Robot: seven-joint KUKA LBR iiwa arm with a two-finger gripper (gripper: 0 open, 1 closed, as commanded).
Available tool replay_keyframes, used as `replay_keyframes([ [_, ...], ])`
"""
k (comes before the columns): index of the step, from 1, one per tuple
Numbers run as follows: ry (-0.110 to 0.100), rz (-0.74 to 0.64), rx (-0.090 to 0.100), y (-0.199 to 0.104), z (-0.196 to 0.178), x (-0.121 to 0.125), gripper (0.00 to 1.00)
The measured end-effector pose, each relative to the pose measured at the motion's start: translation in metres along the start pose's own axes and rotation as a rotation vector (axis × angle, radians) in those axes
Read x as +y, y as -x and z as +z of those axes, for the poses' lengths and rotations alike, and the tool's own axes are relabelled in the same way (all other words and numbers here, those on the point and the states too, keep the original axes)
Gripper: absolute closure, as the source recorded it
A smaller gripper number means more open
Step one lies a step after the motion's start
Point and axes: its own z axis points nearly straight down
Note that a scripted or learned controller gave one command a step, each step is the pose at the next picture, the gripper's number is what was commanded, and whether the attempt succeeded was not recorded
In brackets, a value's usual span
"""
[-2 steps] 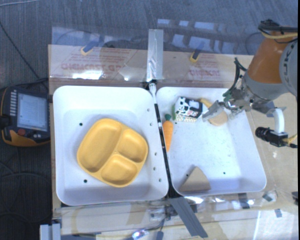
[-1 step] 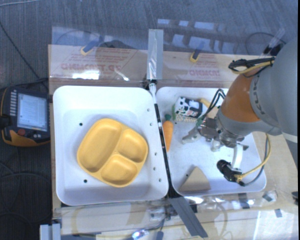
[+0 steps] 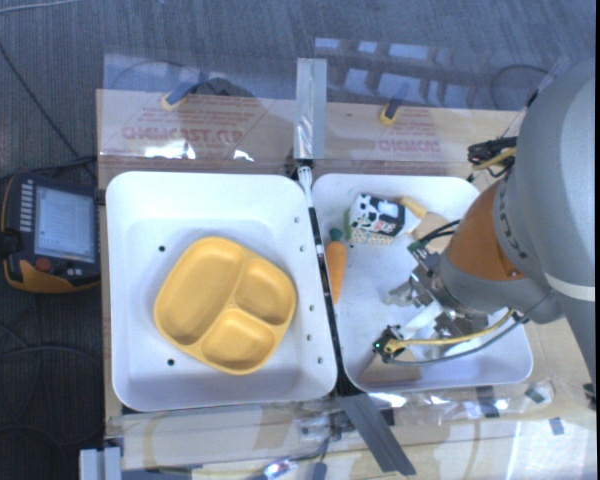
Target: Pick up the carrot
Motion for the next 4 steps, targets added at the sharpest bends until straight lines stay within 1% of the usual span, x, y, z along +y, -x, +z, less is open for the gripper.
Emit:
replay_keyframes([
  [1,-0.004,-0.001,0.000,0.000,-0.009,0.000,1.00],
  [2,-0.016,-0.157,-0.017,-0.007,-0.039,0.011,1.00],
  [3,-0.008,-0.226,-0.011,0.002,-0.004,-0.005,1.00],
  [4,-0.007,-0.258,-0.010,0.003,-0.004,-0.005,1.00],
])
